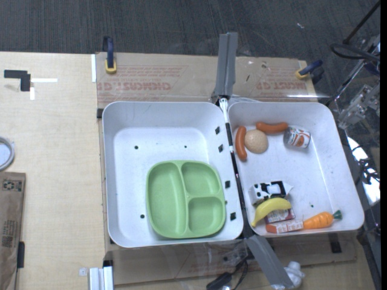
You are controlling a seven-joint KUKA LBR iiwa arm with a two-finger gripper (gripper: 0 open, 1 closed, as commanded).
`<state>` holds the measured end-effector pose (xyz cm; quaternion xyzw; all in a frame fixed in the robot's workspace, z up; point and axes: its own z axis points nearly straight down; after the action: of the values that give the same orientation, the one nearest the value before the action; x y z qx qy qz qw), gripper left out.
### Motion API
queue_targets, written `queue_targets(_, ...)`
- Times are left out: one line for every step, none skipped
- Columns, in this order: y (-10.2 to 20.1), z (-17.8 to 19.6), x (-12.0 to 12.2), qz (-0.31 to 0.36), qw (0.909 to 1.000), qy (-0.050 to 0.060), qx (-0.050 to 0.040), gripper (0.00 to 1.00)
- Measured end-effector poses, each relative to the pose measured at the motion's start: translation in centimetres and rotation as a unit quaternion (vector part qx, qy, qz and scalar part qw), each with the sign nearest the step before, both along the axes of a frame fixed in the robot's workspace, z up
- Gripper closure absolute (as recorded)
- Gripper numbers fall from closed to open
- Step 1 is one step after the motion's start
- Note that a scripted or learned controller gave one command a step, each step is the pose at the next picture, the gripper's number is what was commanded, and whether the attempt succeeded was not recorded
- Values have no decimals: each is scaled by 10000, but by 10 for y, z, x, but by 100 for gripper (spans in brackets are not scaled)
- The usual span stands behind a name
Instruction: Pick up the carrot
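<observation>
- Gripper: its state cannot be told.
- Left bin (pixel 109 162) holds a green plate (pixel 185 198).
- Right bin (pixel 336 139) holds several foods.
- Banana (pixel 270 208) lies near its front wall.
- Carrot (pixel 318 220) lies in its front right corner, right of the banana.

red-white box (pixel 284 226): partly under banana (pixel 270 208) | tape roll (pixel 5 154): cut by left edge

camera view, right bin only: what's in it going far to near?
Sausage → can → egg → cow-print carton → banana → carrot
</observation>
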<state>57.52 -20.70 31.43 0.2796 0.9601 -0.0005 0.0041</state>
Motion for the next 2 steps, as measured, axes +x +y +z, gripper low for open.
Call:
queue_targets(38,41,-18,-208,9998,20,10,100)
queue_targets(35,50,-36,-98,9999,30,10,100)
